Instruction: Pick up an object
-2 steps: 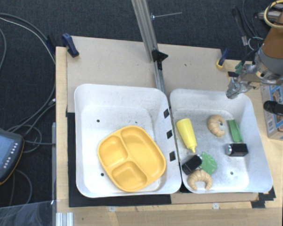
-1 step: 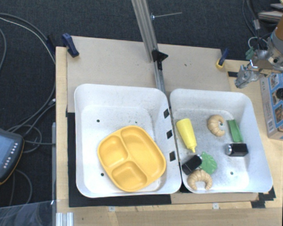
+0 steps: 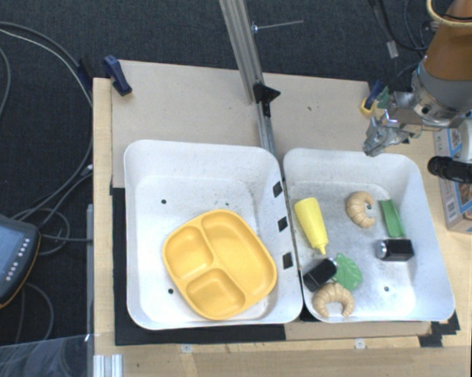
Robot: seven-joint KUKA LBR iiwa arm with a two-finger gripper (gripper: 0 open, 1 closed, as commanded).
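Observation:
The right bin [image 3: 423, 192] holds a yellow bottle [image 3: 312, 223], a croissant [image 3: 361, 209] at the back, a second croissant [image 3: 333, 299] at the front, a green bar [image 3: 391, 218], a green leaf-shaped piece [image 3: 347, 271], a black block [image 3: 395, 249] and another black block [image 3: 320, 273]. My gripper [image 3: 376, 145] hangs above the back rim of the right bin, up and right of the rear croissant. Nothing shows between its fingers.
A yellow divided tray [image 3: 219, 262] lies in the left bin [image 3: 143, 180]. A metal pole [image 3: 244, 43] rises behind the gap between the bins. A blue clamp [image 3: 117, 74] sits at the bench's back left corner. Boxes [image 3: 461, 174] stand at the right edge.

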